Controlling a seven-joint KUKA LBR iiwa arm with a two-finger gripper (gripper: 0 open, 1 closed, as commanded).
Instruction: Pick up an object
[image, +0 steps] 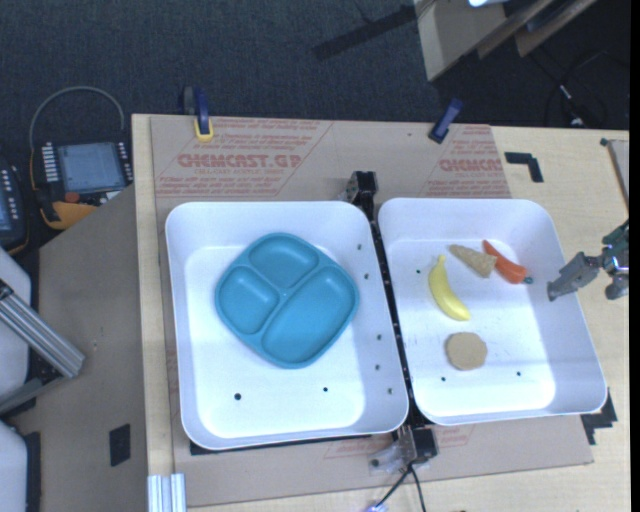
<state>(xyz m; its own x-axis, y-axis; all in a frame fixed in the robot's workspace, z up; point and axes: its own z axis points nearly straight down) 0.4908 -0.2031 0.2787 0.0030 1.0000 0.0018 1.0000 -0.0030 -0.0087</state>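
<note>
The right bin (570, 390) holds a yellow banana (448, 290), a round tan cookie (466, 351), a tan wedge of bread (473, 261) and a small red-orange carrot-like piece (505, 263). My gripper (584, 288) reaches in at the right rim of this bin, to the right of the red-orange piece. It stands open with nothing between its fingers. One grey finger (568, 277) points down-left over the bin's right wall.
The left bin (200, 390) holds a blue divided plate (287, 298). Both bins rest on a cardboard-covered bench (150, 300) held by clamps at the back. A pendant screen (90, 165) lies off the bench at the left.
</note>
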